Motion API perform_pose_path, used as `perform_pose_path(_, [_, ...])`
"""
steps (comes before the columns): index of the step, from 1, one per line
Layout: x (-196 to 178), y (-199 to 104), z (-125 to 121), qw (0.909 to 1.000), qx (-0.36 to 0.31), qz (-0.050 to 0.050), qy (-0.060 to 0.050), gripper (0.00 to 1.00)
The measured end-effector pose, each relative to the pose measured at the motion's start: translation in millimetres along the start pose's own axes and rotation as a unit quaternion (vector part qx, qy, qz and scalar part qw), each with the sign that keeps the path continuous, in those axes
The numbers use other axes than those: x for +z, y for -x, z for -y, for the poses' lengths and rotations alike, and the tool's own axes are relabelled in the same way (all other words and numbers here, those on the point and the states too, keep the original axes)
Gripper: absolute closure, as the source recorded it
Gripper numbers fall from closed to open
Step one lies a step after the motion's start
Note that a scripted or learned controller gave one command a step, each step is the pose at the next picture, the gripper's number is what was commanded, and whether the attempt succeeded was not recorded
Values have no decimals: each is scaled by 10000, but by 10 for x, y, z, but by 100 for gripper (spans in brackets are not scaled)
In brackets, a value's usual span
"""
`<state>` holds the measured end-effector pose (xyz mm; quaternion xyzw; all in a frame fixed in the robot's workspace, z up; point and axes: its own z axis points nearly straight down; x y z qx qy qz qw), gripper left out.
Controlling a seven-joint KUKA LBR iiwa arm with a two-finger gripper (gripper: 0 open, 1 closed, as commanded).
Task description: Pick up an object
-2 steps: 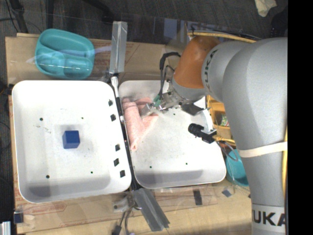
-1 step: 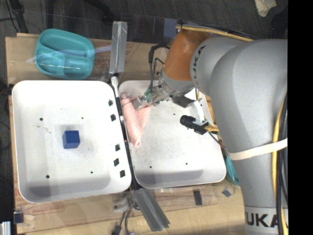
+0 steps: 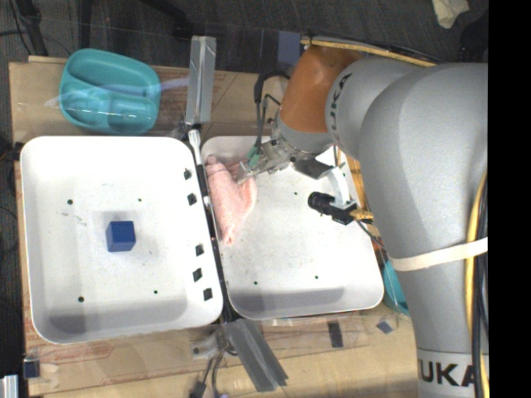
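At the upper left corner of the right bin [image 3: 365,293], the pincer [image 3: 257,162] hangs at the pink cloth [image 3: 230,199] spread just below it, whether clenched or released I cannot tell; grasp step, next calling for a lift to confirm hold.

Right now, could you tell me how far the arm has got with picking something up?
Reaching looks done: the pincer is down at the pink cloth in the right bin. Gripping is in hand; nothing looks lifted. The blue cube sits in the left bin.
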<state>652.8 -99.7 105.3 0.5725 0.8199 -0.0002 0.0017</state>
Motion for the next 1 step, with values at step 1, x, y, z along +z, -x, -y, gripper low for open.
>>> perform_pose_path(1, [-881, -400, -195, 9983, -590, -11, -10, 100])
